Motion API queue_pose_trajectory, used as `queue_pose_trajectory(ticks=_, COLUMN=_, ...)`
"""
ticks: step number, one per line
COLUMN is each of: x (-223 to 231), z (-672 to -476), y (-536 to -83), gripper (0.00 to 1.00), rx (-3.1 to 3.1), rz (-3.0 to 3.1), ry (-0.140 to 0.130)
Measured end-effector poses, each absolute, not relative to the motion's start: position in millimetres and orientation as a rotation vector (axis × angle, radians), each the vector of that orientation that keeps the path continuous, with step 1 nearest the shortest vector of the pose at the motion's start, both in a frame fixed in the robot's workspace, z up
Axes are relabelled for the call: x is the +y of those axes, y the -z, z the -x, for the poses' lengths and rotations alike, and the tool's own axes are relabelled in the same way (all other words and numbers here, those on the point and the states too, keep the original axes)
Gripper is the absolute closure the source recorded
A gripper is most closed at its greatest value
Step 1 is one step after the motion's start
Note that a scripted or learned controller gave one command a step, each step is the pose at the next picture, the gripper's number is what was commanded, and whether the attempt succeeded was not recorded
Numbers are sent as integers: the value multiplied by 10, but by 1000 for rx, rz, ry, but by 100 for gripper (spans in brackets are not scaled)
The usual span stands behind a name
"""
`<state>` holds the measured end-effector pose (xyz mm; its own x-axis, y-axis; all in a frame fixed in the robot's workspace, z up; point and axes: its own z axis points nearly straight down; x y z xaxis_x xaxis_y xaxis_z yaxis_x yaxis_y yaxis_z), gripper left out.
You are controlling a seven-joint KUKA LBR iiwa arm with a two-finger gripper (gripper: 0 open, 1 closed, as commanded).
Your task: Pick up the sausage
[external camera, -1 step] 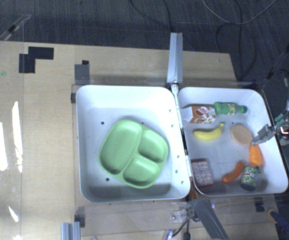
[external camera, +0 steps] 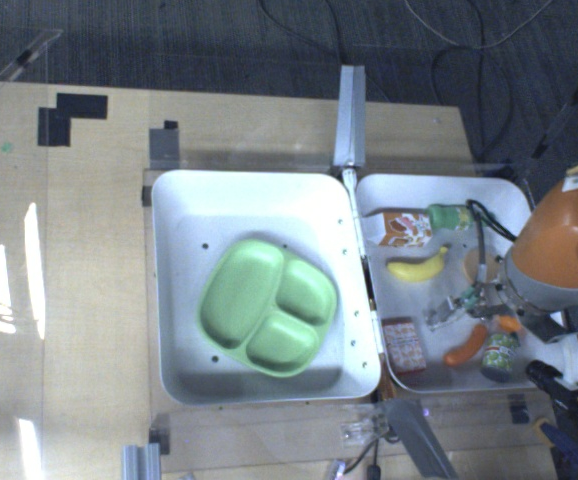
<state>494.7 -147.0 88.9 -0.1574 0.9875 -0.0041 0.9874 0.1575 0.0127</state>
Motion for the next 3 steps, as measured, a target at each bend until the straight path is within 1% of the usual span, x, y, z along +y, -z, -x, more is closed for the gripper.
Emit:
queue_pose_trajectory(ticks=1, x=-1565, z=-4925, y=-895, gripper=0, rx=2714, rz=-1551, ry=-10)
queue_pose_trajectory(ticks=2, x=-1754, z=-4920, y=-896, gripper=0, rx=2954, rz=-1021, ry=-5)
queue_pose_trajectory(ticks=3, x=-1744, z=-4950, y=-1018, gripper=100, rx=2948, rz=-1020, ry=-9)
